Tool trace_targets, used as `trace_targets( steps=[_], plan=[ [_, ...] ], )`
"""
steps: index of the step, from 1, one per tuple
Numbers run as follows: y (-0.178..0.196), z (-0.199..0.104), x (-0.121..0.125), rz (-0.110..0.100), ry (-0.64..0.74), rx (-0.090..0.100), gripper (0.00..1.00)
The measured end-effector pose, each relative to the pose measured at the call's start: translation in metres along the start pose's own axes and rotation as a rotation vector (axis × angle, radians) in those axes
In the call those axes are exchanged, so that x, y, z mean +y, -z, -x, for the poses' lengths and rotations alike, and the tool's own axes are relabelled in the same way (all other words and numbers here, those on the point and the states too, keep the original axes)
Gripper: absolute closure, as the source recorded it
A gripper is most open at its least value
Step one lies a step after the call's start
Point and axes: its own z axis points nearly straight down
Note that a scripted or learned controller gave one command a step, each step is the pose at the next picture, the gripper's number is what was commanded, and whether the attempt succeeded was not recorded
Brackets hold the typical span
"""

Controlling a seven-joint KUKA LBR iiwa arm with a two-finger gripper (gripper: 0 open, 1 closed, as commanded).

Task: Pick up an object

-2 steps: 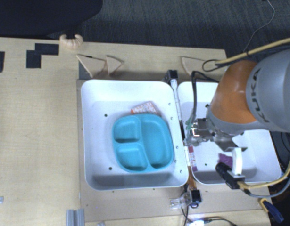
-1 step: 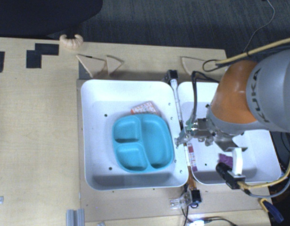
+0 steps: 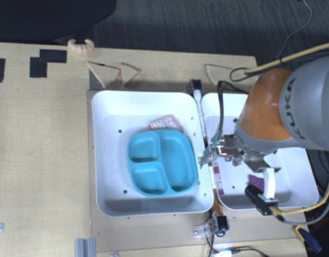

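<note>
A blue three-compartment plate (image 3: pixel 163 162) lies in the middle of the left bin (image 3: pixel 108 143). A red and white packet (image 3: pixel 164 123) sits just behind it, partly tucked under its far rim. My gripper (image 3: pixel 208 157) hangs over the divider between the two bins, right beside the plate's right edge. Just below the gripper, a slim red and white tube (image 3: pixel 217 176) lies along the right bin's left wall. A small purple thing (image 3: pixel 255 180) peeks out beneath the wrist in the right bin (image 3: pixel 298 197). The arm hides most of that bin.
A white pen-like stick with a black top (image 3: pixel 197 101) lies along the divider at the back. Tan cardboard flaps (image 3: pixel 113 73) stand behind the bins. Cables and a small clip (image 3: pixel 217 225) sit at the bench's front edge.
</note>
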Motion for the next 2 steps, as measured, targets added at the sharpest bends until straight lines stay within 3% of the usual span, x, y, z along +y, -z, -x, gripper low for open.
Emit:
trace_targets(
  steps=[2],
  plan=[
    [0.0,0.0,0.0,0.0,0.0,0.0,0.0]
  ],
)
